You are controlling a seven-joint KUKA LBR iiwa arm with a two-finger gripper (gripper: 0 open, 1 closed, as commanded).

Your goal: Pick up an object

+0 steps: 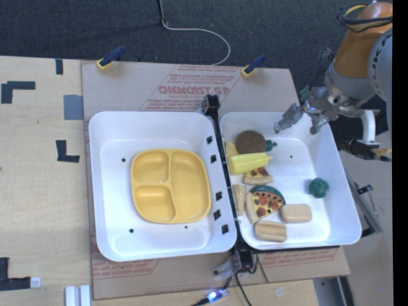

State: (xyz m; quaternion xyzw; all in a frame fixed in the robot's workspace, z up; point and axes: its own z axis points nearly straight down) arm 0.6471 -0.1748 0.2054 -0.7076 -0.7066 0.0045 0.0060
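Spread fingers mark the tool (298,121), which hangs over the far edge of the right bin (331,152) with nothing between its two grey prongs; one finger (285,121) points down-left and the other sits to its right. Behind it the grey arm (366,43), with its orange band, comes in from the right side of the view.

Toy food lies in the right bin, mostly packed along its left wall. Nearest the tool is a brown round patty (250,141), with a small dark green piece (271,145) touching its right side. Just in front of the patty lies a yellow block (247,162), and below that a small tan slice (257,177). Further forward a pizza slice (266,203) rests on a teal plate, with a pale strip (240,197) beside it on the left. Two tan bread pieces sit at the near end: a rounded one (296,213) and a longer roll (270,232). A green lump (318,186) lies apart from the rest, near the bin's right wall.

Inside the left bin (105,171) sits a yellow divided tray (171,185) with three compartments. Both bins rest on a cardboard sheet (185,88) clipped by two blue-and-yellow clamps (111,57) to the wooden worktop (32,183).
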